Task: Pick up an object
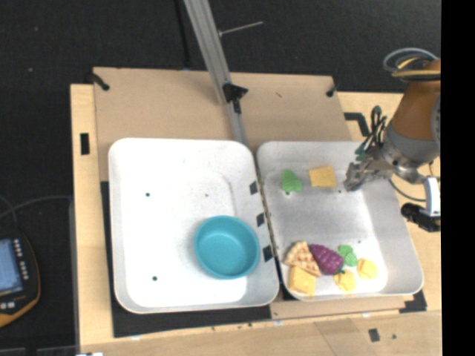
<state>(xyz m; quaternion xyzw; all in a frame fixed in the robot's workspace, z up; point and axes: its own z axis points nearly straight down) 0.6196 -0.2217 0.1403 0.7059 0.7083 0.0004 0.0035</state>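
Note:
My gripper (354,178) hangs over the right bin (386,221) near its upper right part, fingers pointing down-left. A flat yellow piece (322,176) lies just left of the fingertips, apart from them. Further left sits a small green toy (291,182). At the bin's front edge a heap holds a purple toy (325,257), a waffle-like piece (298,254), yellow pieces (301,280) and a green piece (347,254). Nothing shows between the fingers.
The left bin (163,176) holds a blue bowl (225,246) near its front right. A slanted metal pole (211,50) rises behind the bins. A handheld controller (13,273) lies at the far left, off the bench.

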